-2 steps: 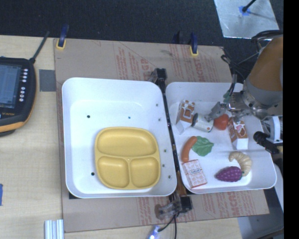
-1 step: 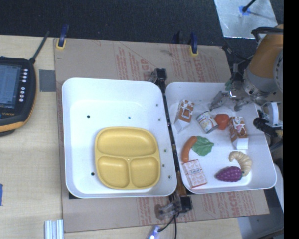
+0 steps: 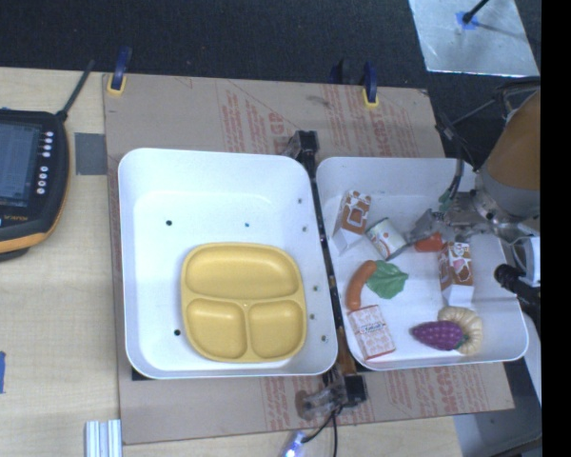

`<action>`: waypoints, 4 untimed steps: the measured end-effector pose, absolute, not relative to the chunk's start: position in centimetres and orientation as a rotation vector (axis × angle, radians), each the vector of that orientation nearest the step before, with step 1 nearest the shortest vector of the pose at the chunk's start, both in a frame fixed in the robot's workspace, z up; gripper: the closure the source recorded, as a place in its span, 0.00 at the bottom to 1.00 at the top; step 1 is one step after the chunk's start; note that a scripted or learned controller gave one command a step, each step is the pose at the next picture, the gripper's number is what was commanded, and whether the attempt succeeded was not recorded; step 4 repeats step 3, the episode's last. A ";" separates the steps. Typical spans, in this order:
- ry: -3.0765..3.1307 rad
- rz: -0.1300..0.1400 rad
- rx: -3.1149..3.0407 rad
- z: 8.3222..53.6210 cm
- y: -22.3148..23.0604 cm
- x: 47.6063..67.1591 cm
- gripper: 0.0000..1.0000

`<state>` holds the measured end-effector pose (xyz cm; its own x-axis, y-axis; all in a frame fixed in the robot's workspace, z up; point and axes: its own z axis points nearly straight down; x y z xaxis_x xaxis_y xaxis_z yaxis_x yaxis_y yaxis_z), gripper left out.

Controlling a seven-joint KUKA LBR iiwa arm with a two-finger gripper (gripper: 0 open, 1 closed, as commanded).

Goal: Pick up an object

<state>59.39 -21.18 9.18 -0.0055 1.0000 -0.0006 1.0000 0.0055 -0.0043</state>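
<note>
Two shallow white bins sit side by side on a sheet of brown cardboard point(image 3: 266, 112) laid over the bench; the left bin point(image 3: 147, 188) holds a yellow divided tray point(image 3: 243, 301) with three compartments, lying flat toward the bin's near half; the right bin point(image 3: 400, 171) holds the small things to be picked; a brown-and-white packet point(image 3: 354, 213) lies near its far left corner, with a small can point(image 3: 384, 237) tilted on its side just beside it; an orange sausage-shaped toy point(image 3: 361, 283) lies touching a green leaf-shaped piece point(image 3: 389, 280) near the bin's middle; a red-and-white carton point(image 3: 370, 332) lies flat at the near left; a purple bunch of grapes point(image 3: 438, 334) rests against a pale ridged pastry-like toy point(image 3: 468, 327) at the near right; a second brown-and-white packet point(image 3: 456, 268) stands along the right side; the arm reaches in from the right, its orange band point(image 3: 516, 146) above the right bin's far right corner; the gripper point(image 3: 430, 228) is low over the bin, just above a small red-orange piece point(image 3: 428, 245) that lies between the can and the right-hand packet; whether the jaws are spread or pressed together I cannot tell, and nothing is seen pinched between them; a handheld pendant point(image 3: 14, 181) with a dark screen lies on the bench well left of the bins
</note>
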 end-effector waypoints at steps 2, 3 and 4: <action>-2.226 0.001 -2.215 22.0 -13.4 62.1 1.00; -2.226 0.005 -2.213 23.5 -7.6 57.7 1.00; -2.226 0.005 -2.213 23.5 -7.6 57.7 1.00</action>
